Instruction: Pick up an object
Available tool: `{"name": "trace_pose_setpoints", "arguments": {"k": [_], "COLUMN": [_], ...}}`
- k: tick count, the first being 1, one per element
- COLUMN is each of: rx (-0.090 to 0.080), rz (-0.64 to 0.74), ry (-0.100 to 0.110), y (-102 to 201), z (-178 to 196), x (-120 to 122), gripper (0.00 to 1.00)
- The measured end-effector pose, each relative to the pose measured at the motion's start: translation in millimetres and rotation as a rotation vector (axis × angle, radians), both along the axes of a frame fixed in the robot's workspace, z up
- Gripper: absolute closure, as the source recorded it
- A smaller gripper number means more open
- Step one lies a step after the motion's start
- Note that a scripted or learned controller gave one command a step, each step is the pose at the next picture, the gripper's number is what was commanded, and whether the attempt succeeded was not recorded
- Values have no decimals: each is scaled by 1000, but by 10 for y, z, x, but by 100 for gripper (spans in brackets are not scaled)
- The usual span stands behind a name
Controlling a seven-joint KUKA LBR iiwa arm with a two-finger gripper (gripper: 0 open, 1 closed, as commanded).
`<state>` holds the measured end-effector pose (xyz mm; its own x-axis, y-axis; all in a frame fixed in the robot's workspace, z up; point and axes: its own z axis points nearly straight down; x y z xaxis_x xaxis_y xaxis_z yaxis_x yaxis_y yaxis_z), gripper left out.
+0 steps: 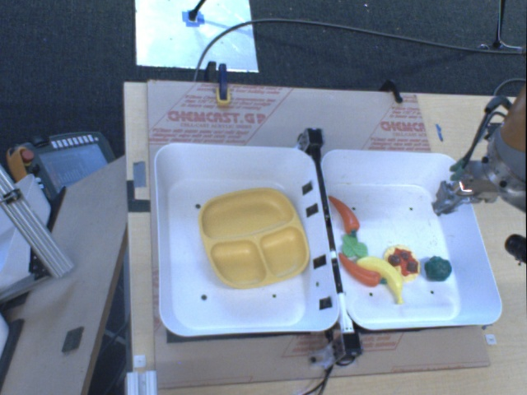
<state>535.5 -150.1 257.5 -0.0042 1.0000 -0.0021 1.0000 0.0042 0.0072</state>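
The arm [506, 142] reaches in from the right edge, and its gripper [449, 196] hangs over the far right rim of the right bin [461, 245], clear of the toys below. Whether the gripper is open or closed cannot be told from here — it is small and blurred against the rim.

Two shallow white bins sit side by side on a cardboard sheet [280, 109] printed with red lettering, laid over a pale bench [136, 163]. The left bin [177, 220] holds a yellow divided tray [251, 237] with three compartments. Dark carpet [66, 48] lies beyond the bench, with a shiny square plate [193, 23] on it and a cable trailing across. A pendant with a screen [70, 163] rests at the left.

The toys cluster in the near left part of the right bin. A red chilli [344, 212] runs diagonally from the divider toward the bin's middle. A banana [387, 274] lies slanting — its long axis runs from upper left to lower right. Beside it are a second red pepper [359, 270], a green leafy piece [354, 245], a small pizza-like disc [402, 259] and a dark green broccoli [437, 267].
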Motion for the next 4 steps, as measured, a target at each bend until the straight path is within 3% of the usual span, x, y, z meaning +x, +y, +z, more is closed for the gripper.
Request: {"name": "trace_pose_setpoints", "arguments": {"k": [4], "rx": [4], "rz": [5], "ry": [5], "y": [2129], "z": [-189], "x": [506], "gripper": [100]}}
